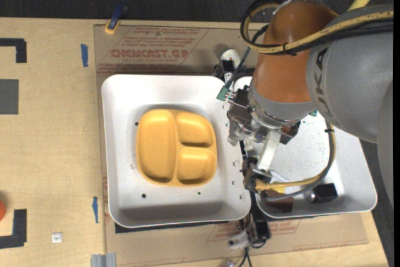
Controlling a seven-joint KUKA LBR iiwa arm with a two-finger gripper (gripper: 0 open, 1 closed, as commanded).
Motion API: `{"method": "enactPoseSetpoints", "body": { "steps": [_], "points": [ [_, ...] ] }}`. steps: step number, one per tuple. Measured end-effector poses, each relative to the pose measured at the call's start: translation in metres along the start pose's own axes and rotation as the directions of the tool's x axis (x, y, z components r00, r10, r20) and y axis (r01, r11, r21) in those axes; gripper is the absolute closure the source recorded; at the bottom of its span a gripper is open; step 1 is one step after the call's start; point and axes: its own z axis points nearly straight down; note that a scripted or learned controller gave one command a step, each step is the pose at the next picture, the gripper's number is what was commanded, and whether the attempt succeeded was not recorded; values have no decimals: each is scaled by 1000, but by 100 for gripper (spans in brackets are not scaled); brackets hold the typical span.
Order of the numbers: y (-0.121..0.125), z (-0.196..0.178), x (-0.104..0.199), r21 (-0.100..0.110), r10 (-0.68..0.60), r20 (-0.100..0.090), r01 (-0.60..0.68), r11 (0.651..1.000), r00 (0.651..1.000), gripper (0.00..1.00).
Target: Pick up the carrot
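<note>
Arm (pixel 312 72) covers most of right bin (pixel 356 197); carrot hidden. Gripper (pixel 255 181) at that bin's left edge, state unreadable. Yellow 3-compartment tray (pixel 176 147) mid left bin (pixel 125 103).

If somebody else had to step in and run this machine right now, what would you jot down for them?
Hand: low over the near-left corner of the right bin, beside the wall shared with the left bin; whether it is open or shut is hidden by the arm.
Things: a yellow divided tray lies in the left bin. A dark object lies in the right bin near its front wall. I cannot make out a carrot.
Done: nothing visibly picked up.
Left: find the carrot, grasp it, lift it.
</note>
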Motion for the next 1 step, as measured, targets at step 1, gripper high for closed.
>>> {"method": "enactPoseSetpoints", "body": {
  "steps": [1],
  "points": [
    [-19,81,18,3,136,2,-136,991,991,100]
  ]
}}
